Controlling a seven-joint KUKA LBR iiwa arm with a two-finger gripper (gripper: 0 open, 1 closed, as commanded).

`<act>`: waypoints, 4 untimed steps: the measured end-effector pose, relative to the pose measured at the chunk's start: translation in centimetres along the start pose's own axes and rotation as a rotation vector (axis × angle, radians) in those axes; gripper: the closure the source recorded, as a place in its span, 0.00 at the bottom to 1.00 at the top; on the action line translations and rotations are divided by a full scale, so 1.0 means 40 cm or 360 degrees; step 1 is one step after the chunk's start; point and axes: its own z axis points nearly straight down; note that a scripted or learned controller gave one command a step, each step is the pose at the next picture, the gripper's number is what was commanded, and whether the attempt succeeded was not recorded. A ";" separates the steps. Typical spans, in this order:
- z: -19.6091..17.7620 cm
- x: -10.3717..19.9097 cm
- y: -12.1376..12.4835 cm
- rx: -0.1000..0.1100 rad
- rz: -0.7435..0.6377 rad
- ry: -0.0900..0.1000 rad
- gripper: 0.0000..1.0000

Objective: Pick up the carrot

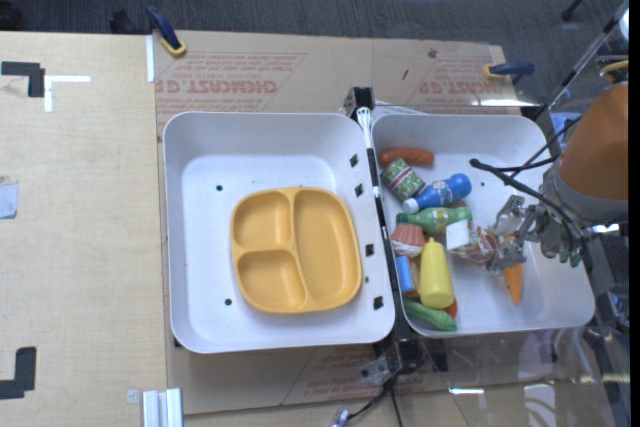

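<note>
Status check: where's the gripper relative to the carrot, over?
Gripper low in right bin, over carrot's top. Carrot near bin's right side. Toy pile to its left, apart.

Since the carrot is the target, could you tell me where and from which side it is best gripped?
Probably from above, across the carrot's thicker upper part, near the gripper. It lies apart from the clutter in the right bin, narrow tip toward the near wall, so both flanks look clear.
</note>
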 end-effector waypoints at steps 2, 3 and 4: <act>-0.113 0.097 -0.049 -0.0002 -0.0038 0.0008 0.00; 0.024 0.051 0.028 -0.0003 0.0036 0.0009 0.00; 0.000 0.044 0.029 -0.0001 0.0030 0.0000 1.00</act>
